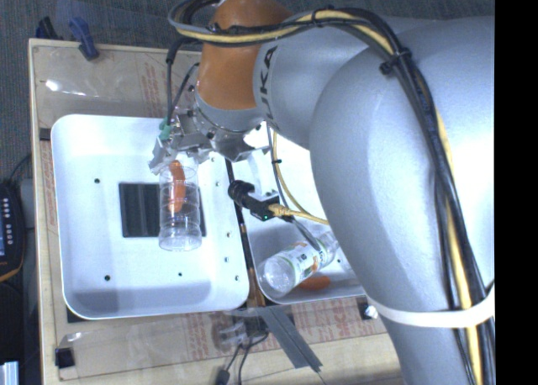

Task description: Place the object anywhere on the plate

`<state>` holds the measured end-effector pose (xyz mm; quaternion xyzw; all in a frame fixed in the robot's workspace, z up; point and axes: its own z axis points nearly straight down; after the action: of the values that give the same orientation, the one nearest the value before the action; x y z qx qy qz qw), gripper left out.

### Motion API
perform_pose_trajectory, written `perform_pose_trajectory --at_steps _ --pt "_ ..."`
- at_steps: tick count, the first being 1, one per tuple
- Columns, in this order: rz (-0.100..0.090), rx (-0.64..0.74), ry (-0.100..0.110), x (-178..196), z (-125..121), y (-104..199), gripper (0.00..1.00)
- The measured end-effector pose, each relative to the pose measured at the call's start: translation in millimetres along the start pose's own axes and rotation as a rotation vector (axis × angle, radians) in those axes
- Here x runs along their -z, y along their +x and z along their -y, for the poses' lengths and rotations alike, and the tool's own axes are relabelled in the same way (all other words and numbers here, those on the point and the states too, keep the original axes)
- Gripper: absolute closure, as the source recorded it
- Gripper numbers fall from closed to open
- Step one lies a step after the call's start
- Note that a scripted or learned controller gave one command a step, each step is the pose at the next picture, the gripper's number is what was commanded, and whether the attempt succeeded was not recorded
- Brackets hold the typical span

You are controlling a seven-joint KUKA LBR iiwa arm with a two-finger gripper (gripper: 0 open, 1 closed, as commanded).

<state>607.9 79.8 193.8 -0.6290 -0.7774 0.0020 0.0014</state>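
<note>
The grey arm enters from the right of the camera view and reaches across to the left white bin, its orange band sitting above the wrist. The gripper is over the upper middle part of that bin, directly at the top end of a clear plastic bottle with an orange label. The bottle's neck end sits at the gripper, but whether the gripper is grasping it or merely above it cannot be told from this angle. The bottle extends downward in the picture from the gripper, its lower end overlapping the right edge of a dark rectangular plate lying flat on the bin floor. A second clear bottle, also orange-labelled, lies on its side in the right bin, near that bin's lower left corner and well apart from the gripper. A blue clamp is fixed at the bench's upper left corner.
</note>
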Motion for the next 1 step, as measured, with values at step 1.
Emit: perform_pose_trajectory --at_steps 1 --pt "0.0 -0.017 0.002 -3.8 32.2 -3.9 1.0"
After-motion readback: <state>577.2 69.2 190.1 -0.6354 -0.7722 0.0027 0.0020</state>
